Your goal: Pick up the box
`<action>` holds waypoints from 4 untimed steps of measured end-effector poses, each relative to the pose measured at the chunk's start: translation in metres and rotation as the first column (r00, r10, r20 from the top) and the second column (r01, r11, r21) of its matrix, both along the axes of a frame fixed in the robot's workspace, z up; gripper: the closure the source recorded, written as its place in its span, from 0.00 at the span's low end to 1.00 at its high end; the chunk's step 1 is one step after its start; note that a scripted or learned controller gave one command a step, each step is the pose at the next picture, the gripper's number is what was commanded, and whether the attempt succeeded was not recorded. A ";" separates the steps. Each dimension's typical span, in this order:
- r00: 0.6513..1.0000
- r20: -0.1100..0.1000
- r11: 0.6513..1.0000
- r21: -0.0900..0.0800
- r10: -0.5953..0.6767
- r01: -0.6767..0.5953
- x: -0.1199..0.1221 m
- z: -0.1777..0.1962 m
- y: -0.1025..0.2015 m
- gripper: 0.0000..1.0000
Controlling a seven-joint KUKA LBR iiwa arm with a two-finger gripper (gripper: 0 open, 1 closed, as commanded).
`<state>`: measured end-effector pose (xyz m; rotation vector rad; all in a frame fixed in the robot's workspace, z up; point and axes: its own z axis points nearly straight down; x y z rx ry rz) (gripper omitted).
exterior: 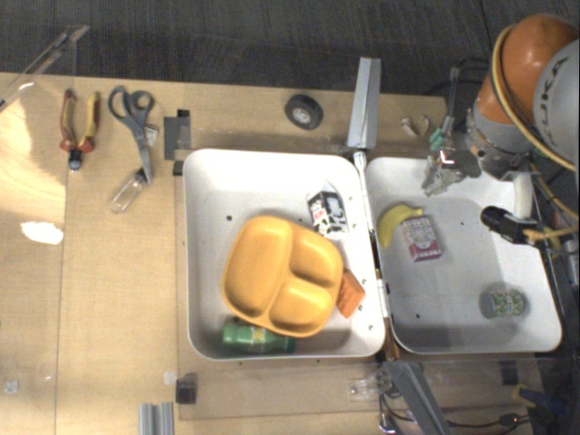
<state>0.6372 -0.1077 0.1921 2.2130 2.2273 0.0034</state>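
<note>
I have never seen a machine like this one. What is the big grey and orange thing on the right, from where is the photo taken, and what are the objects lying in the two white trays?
The photo comes from one fixed camera above a wooden bench, looking down at a slant. The grey and orange thing is a robot arm reaching in from the right. Its small gripper hangs over the far edge of the right white bin; nothing is seen between its fingers.

In that bin lie a yellow banana, a small pink-and-white box touching it, and a round grey-green object.

The left white bin holds a big yellow divided plate, a green can, an orange block and a black-and-white packet.

Scissors and pliers lie on the bench.
</note>
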 end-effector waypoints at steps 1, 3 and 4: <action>0.999 0.022 0.999 -0.004 0.034 -0.033 -0.022 -0.085 -0.010 0.00; 0.942 0.047 0.943 -0.029 0.333 -0.332 -0.055 -0.087 -0.005 0.00; 0.940 0.047 0.941 -0.031 0.337 -0.336 -0.066 -0.087 0.005 0.00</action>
